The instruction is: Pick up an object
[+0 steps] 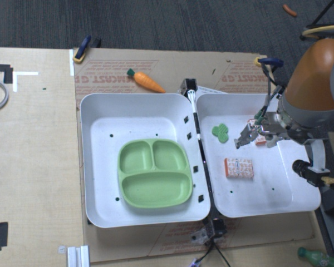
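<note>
Grey-metal gripper (250, 138) hovers low in the right bin (300, 202); whether it is apart or together cannot be told. A patterned box (239, 168) lies at its 7 o'clock, a green toy (220, 132) at 9 o'clock. A green divided plate (155, 173) sits in the left bin (100, 149).

Two shallow white plastic bins sit side by side on the surface: the left bin (94, 166) and the right bin (278, 196). One light green divided plate (155, 173) with three compartments lies in the left bin. The right bin has one small green leafy piece (220, 132) toward 11 o'clock and one small rectangular patterned box (239, 168) near its middle. One small reddish item (260, 140) lies at the box's 1 o'clock, too small to identify. One orange toy carrot with a green top (146, 80) lies on the cardboard at the left bin's 12 o'clock. One grey arm with one gripper (250, 135) is over the right bin.
</note>
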{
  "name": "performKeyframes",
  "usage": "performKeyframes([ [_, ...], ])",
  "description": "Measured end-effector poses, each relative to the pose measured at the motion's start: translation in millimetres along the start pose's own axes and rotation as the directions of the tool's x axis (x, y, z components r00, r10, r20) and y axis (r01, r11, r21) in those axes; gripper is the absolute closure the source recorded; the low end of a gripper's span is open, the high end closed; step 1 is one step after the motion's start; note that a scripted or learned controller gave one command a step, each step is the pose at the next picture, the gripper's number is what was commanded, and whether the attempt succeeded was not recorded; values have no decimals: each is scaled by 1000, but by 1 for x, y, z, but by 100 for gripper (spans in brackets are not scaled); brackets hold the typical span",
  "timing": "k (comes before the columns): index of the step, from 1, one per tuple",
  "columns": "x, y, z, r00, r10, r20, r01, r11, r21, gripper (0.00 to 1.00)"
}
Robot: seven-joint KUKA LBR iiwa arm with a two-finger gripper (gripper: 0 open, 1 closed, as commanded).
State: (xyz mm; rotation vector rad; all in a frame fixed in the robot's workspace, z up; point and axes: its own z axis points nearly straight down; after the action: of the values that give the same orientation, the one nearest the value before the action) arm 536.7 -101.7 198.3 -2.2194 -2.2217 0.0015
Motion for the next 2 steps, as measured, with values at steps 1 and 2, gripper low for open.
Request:
performKeyframes([
  [1,-60,94,51,1000,5,1,-4,1000,-2,0],
  [2,-64,68,100,936,-351,7,351,936,-8,0],
])
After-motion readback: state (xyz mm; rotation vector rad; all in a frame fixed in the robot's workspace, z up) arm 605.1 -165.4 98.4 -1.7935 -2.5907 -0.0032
